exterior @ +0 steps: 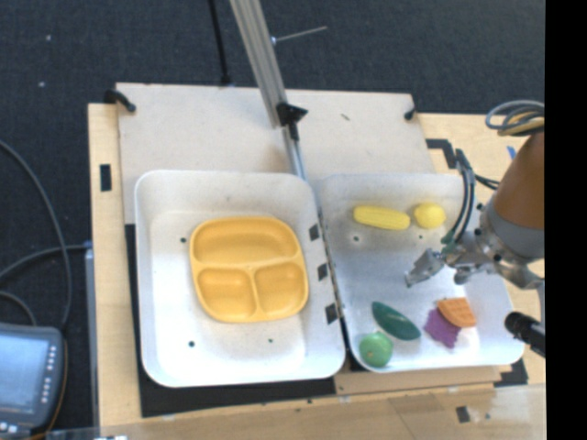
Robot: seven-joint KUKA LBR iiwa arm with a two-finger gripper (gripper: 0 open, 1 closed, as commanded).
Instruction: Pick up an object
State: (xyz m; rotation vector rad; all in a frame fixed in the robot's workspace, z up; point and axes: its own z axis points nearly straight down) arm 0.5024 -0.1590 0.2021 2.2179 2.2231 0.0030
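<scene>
Okay, checked the bench [385,117] and found two white bins side by side on it. Counted just one thing in the left bin [156,246]: a yellow divided tray [248,269] with three compartments, lying flat about in the middle.

Saw all the pickable stuff over in the right bin [367,264]. Spotted a yellow banana-shaped toy [381,217] near the far wall, with a yellow lemon-ish ball [428,215] just beside its right end. Noticed a dark green oblong piece [395,321] toward the near edge, and a lighter green round one [375,348] just in front of it by the near-left corner, maybe touching, couldn't say for sure. Found an orange chunk [457,313] and a purple chunk [442,328] to the right of those, pressed up against each other, orange on the far side.

Caught the grey arm [523,181], orange band and all, reaching in from the right, with the gripper [420,271] over the middle of the right bin, between the yellow pair and the orange chunk, pointing left. Couldn't make out how far open, too small and blurry for that. Saw nothing clearly in its grasp, with every toy lying apart from it on the bin floor.

Also clocked a slanted aluminium post [257,44] rising behind the bins, and a small screen [27,374] down at the lower left, off the bench.
</scene>
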